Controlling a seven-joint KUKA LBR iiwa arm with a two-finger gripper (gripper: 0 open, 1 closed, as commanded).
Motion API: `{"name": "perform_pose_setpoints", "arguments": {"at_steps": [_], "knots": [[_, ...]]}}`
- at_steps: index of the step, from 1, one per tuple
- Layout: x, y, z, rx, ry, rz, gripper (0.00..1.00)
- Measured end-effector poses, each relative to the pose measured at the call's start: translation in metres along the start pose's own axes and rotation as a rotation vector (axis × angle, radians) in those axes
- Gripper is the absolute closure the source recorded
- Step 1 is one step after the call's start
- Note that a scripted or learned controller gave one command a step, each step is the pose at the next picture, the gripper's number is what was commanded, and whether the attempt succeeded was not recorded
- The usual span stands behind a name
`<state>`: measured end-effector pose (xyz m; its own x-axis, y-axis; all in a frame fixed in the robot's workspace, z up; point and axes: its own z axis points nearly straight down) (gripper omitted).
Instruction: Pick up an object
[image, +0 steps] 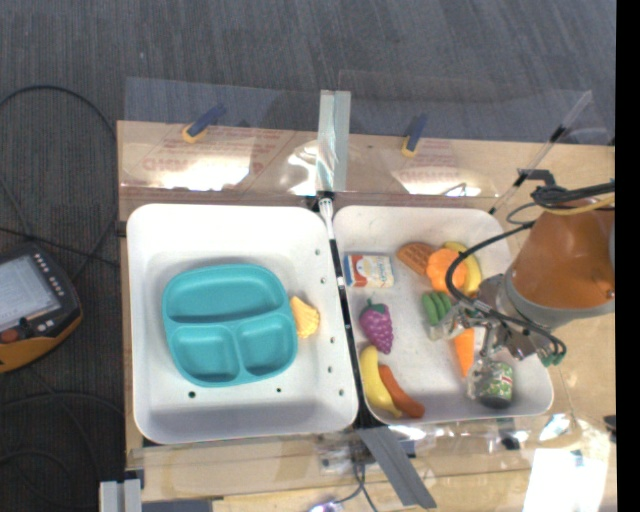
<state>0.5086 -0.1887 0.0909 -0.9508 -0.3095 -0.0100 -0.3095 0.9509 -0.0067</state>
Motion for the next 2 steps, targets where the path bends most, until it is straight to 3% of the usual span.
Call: {"name": "perform_pose_setpoints", "arguments": {"at_steps": [1, 2], "knots": [[-0.0022, 0.0001, -0.0105, 0.003, -0.003, -0.001, 1.00], [-0.0022, 0.0002, -0.0104, 0.003, -0.003, -0.001, 0.00]]}}
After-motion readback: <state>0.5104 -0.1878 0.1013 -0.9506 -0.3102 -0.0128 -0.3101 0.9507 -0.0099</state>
